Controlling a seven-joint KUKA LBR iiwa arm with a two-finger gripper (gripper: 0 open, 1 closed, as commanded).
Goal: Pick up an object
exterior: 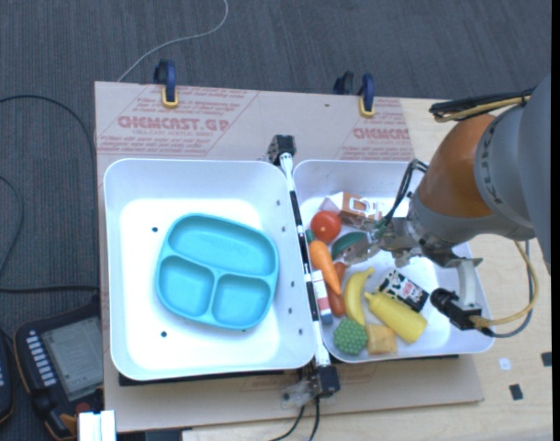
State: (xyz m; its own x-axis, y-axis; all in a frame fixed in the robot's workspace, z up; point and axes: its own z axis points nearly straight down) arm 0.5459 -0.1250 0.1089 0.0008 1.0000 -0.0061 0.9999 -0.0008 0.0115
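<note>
We see the gripper (pixel 383 237) low in the right bin (pixel 464 343), just right of the tomato (pixel 325 225); can't tell its state (too small/blurred). Rel. to the tomato: carrot (pixel 324 265) just below, banana (pixel 355 294) below-right, yellow bottle (pixel 397 314) further below-right, blue tray (pixel 216 271) well left in the left bin (pixel 133 356).

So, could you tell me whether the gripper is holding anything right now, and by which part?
It cannot be told: the gripper sits low over the toy food in the right bin.
</note>
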